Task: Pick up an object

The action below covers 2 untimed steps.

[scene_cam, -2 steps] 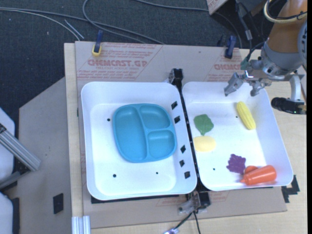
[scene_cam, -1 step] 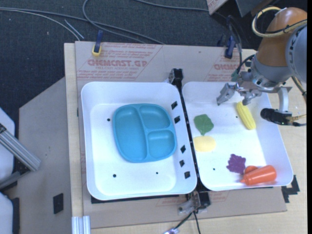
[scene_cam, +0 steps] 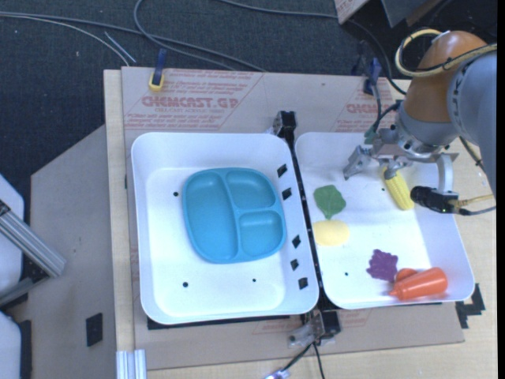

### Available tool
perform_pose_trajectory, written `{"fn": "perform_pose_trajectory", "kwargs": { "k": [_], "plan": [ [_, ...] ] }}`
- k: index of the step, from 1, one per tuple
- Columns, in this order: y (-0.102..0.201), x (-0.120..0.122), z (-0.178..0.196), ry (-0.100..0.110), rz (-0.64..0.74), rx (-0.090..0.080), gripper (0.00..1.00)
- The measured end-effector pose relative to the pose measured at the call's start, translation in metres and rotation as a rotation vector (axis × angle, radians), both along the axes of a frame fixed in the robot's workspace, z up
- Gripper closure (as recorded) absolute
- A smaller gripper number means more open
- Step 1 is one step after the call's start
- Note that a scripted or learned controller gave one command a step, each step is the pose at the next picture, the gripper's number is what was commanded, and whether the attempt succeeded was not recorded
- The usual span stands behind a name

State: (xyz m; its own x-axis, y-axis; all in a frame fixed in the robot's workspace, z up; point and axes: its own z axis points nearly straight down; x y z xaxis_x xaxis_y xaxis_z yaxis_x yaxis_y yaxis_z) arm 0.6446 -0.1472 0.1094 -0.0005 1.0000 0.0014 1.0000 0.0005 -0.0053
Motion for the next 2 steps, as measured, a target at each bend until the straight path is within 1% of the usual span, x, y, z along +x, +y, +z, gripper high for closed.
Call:
{"fn": "perform_pose_trajectory", "kwargs": {
  "k": [1, 2],
  "plan": [
    [0.0, 0.002, 0.015, -0.007, 0.0, -0.001, 1.0],
    [-0.002, 0.0, 0.06, -0.011, -0.001, -0.003, 1.0]
  ]
}}
